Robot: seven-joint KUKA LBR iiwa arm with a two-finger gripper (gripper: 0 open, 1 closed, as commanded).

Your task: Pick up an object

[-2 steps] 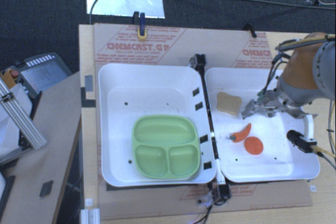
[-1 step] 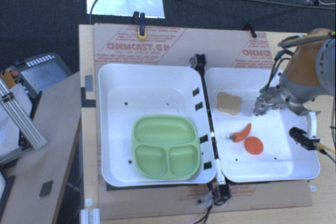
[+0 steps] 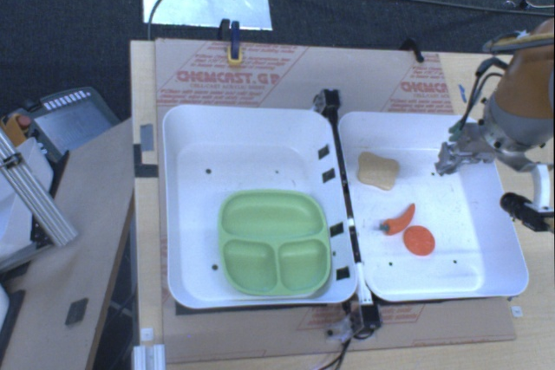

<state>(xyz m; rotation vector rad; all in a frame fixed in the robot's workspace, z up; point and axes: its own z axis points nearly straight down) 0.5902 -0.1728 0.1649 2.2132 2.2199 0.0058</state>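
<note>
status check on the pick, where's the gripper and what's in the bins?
Gripper over right bin, near its far right side, nothing seen between fingers. Beige bread piece, orange carrot, orange disc lying untouched. Green divided plate in left bin. Path unobstructed.

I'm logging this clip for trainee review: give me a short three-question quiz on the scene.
1. True or false: the green divided plate lies in the left bin.
2. How many items lie in the right bin?
3. Which lies nearest the hand: A) carrot B) beige piece C) orange disc?

Key: 1 true; 2 three; 3 B.
</note>
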